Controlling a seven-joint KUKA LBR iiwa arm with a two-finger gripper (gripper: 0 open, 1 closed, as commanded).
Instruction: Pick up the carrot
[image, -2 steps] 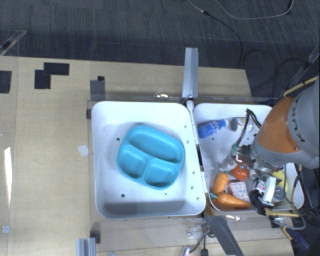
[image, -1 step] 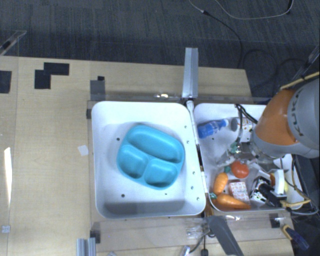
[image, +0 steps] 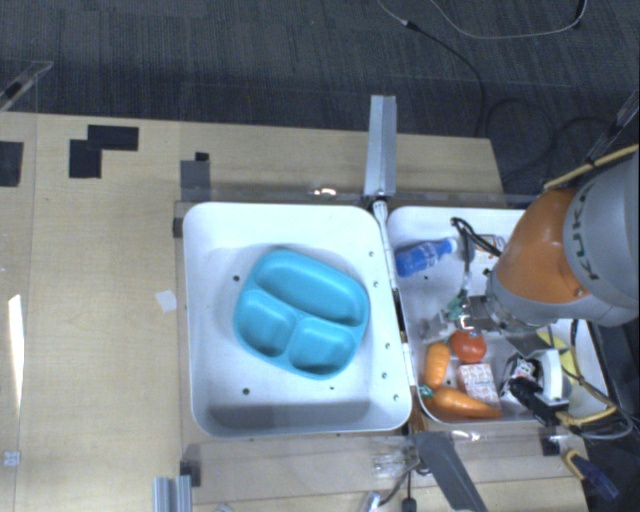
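Observation:
An orange carrot (image: 466, 404) lies along the front wall of the right bin (image: 425, 285), tapering to the right. A second, shorter orange piece (image: 436, 364) sits just left of and above it, near the bin's left wall. My gripper (image: 462, 316) hangs over the middle of the right bin, just above a red tomato (image: 468, 347) and behind both orange pieces. Nothing shows in its grasp. The grey arm with its orange band (image: 540, 255) covers the bin's right part.
A blue bottle (image: 424, 256) lies at the back of the right bin. A small red-and-white box (image: 477, 379) sits between the tomato and the carrot. The left bin (image: 205, 320) holds a blue divided plate (image: 300, 311). Cables run along the right edge.

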